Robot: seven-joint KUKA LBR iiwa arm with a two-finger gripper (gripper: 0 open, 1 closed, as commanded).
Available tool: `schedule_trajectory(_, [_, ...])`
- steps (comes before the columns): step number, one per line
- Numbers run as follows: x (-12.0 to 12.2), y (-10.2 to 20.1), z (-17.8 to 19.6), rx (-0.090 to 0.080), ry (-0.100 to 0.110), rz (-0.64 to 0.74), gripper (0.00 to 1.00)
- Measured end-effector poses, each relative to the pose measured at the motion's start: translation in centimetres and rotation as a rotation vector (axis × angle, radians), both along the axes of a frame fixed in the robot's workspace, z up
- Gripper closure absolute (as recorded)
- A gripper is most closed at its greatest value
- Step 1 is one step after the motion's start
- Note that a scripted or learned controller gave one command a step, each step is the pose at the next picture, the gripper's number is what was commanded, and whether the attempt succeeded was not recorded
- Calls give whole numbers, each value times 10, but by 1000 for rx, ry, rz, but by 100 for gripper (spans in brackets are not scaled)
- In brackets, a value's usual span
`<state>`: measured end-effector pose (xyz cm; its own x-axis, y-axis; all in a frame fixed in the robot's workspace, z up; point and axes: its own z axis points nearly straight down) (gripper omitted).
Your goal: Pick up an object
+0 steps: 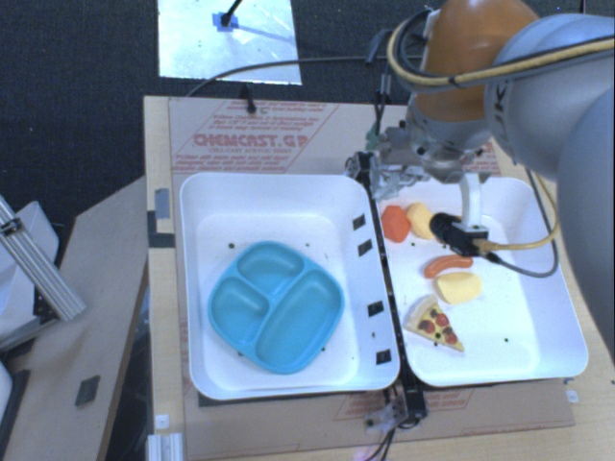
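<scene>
Several toy foods lie in the right bin (538, 334): an orange-red piece (395, 223), a yellow round piece (420, 219) touching it, a red sausage (448, 265), a yellow wedge (459, 287) and a pizza slice (434, 324). My gripper (387, 178) hangs over the bin's back left corner, just behind the orange-red piece and close to the divider between the bins. The wrist's bulk hides its tip.
The left bin (221, 209) holds a blue divided plate (277, 305). A black cable plug (459, 230) and a yellow cable trail from the arm over the right bin. A shiny sheet (226, 27) lies behind the bench.
</scene>
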<state>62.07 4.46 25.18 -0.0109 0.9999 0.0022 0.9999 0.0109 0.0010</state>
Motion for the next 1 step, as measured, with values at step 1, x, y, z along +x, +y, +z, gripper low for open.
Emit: schedule_trajectory(1, [5, 46, -8, -1, -1, -2, 100])
